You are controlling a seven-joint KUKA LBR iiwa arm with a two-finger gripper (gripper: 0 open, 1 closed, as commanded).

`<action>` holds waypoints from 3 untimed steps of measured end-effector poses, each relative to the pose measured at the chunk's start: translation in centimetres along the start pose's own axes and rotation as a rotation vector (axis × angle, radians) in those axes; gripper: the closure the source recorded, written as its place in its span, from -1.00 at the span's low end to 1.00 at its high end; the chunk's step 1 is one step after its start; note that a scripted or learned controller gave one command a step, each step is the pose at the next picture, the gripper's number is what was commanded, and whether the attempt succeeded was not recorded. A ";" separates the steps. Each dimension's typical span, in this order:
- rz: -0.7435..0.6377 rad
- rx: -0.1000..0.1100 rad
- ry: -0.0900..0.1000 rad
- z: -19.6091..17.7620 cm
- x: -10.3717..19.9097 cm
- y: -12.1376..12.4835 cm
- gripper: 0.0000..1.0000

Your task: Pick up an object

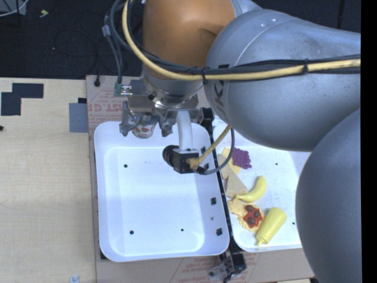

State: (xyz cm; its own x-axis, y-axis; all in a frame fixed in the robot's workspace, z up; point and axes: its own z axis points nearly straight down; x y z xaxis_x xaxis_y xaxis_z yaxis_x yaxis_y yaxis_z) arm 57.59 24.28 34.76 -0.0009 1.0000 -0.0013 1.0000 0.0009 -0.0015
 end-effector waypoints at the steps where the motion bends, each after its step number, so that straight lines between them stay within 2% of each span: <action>1: -0.003 0.002 -0.001 0.1 0.1 -0.1 -1.00; 2: -0.011 0.004 -0.003 -0.9 0.1 -0.1 1.00; 3: -0.012 0.006 -0.003 -0.8 0.1 -0.2 -1.00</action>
State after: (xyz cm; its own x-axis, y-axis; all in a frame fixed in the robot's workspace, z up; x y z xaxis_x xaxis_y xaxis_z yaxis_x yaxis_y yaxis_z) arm 57.42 24.43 35.61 -0.0130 0.9999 -0.0040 0.9999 0.0130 -0.0074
